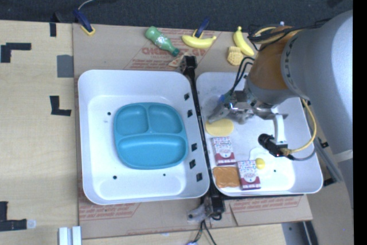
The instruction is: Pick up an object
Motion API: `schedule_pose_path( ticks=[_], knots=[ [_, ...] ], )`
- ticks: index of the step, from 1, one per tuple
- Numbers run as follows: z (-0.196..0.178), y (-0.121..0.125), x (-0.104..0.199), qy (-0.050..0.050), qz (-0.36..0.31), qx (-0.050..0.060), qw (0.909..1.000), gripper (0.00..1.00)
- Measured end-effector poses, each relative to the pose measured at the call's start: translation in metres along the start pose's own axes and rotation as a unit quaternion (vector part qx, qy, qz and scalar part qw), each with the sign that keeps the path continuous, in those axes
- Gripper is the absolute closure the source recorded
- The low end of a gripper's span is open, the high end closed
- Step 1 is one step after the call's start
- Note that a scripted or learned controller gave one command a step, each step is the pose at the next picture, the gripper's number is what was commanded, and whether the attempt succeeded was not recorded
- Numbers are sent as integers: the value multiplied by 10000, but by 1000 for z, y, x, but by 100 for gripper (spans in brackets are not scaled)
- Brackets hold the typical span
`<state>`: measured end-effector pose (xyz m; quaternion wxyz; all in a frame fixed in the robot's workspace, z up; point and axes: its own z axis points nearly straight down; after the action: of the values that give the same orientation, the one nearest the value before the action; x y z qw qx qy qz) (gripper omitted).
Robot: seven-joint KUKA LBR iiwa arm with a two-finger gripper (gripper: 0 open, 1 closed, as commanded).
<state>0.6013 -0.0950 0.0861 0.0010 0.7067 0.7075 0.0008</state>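
My gripper (219,112) hangs low over the left part of the right bin (298,181), reaching in from the right under the orange-banded wrist. Directly below its tip lies a pale yellow flat piece (221,128), touching or nearly touching it. Further toward the front are a red-and-white carton (224,150), a second such carton (248,174), a brown toast slice (226,177) and a small yellow bit (260,164). Nothing is visibly lifted off the bin floor.
The left bin (94,123) holds a blue divided plate (150,135). Behind the bins on the cardboard lie a green bottle (161,41), two bananas (198,41) (243,43) and a yellow corn piece (234,56). A black clamp (190,63) sits between the bins at the back.
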Motion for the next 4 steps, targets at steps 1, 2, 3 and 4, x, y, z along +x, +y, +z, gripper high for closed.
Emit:
schedule_pose_path(
  ticks=[1,2,3,4],
  knots=[
    [0,33,-7,-1,-4,-3,10000,0],
    [5,59,-6,3,47,204,9998,0],
    [4,60,-13,50,23,208,9998,0],
    [4,60,-14,47,18,206,9998,0]
  ],
)
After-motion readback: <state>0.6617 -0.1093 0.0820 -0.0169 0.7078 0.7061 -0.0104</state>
